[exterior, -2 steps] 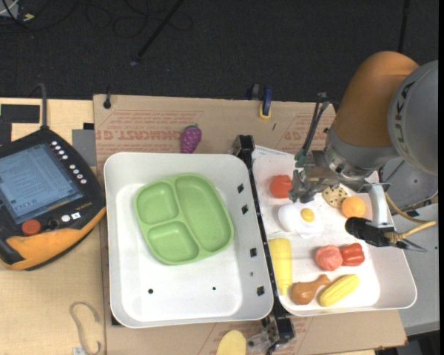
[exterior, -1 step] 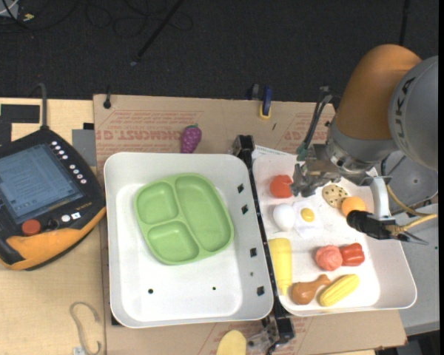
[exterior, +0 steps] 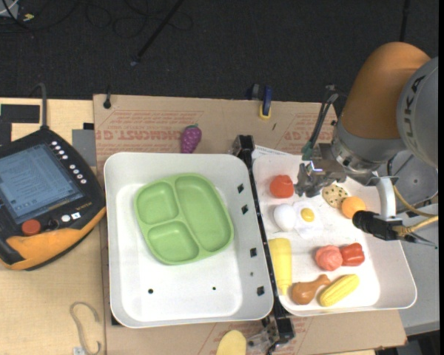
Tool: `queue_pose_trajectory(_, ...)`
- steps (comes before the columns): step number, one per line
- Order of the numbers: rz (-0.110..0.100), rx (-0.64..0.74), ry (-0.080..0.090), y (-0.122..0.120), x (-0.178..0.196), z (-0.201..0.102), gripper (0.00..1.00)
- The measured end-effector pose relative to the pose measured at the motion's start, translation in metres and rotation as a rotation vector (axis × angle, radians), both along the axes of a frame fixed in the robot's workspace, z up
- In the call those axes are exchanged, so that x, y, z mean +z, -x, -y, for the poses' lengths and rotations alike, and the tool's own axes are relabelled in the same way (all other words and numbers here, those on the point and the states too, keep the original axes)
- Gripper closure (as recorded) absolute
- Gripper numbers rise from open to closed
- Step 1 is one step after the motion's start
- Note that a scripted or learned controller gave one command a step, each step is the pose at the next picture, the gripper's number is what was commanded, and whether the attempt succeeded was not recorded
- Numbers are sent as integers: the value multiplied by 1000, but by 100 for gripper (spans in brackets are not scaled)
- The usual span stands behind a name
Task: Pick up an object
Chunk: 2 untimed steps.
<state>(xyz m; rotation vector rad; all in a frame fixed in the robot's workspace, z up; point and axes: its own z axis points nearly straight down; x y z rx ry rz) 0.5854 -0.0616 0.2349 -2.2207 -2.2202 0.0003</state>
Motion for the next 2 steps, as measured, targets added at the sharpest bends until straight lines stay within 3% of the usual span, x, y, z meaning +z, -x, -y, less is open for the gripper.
queue_pose_trajectory(1, -3, -1, 1, 2, -18, -3, 100)
queue_pose_trajectory(2, 0, -1, 0, -11, -4, -3, 100)
